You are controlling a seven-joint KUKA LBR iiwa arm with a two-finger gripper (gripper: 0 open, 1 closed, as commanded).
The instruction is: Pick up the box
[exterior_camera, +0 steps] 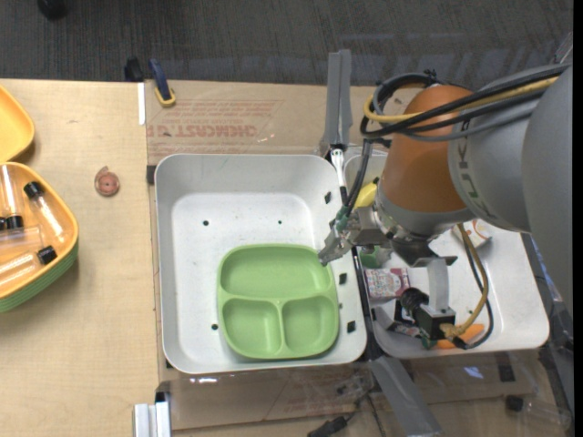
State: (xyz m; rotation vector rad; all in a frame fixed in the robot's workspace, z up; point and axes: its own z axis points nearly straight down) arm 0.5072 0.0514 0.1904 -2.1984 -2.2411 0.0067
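likely light, stiff card w/ a glossy pink-white print, the box (386,283) lies flat in the right bin (515,289) near its left wall, partly under the arm, so pinch across its narrow sides; further back the metal tool (335,242) sits over the bins' shared edge, can't tell if open or closed.

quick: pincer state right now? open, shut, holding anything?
Pincer: open or shut cannot be told from this view; it sits at the right rim of the green tray.
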